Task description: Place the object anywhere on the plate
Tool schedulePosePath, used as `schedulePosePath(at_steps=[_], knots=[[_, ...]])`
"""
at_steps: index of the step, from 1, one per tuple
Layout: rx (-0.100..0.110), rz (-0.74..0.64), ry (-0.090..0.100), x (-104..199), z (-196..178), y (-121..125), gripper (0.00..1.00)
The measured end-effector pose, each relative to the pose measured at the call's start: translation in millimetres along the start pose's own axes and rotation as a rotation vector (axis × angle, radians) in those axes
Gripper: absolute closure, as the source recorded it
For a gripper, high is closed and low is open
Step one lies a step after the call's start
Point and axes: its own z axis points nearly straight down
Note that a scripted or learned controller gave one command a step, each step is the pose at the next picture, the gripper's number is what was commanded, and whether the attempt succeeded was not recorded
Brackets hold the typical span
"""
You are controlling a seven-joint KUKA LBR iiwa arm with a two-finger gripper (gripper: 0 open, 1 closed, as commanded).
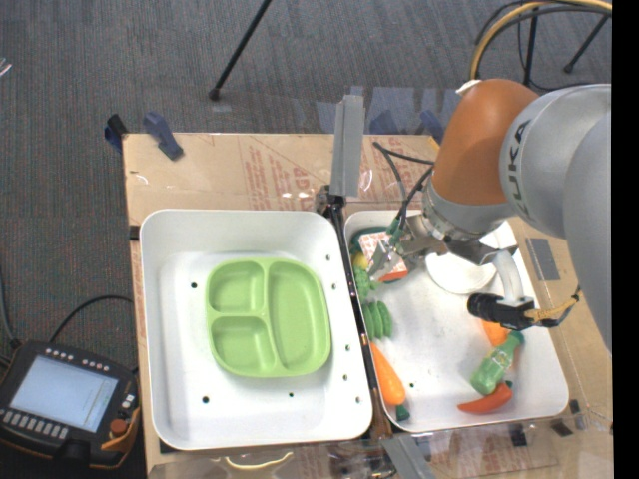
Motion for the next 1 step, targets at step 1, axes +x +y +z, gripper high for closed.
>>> schedulePosePath(at_steps=[1], knots=[[-0.003,-0.171,0.0,74.0,-0.2,-15.0,1.0]])
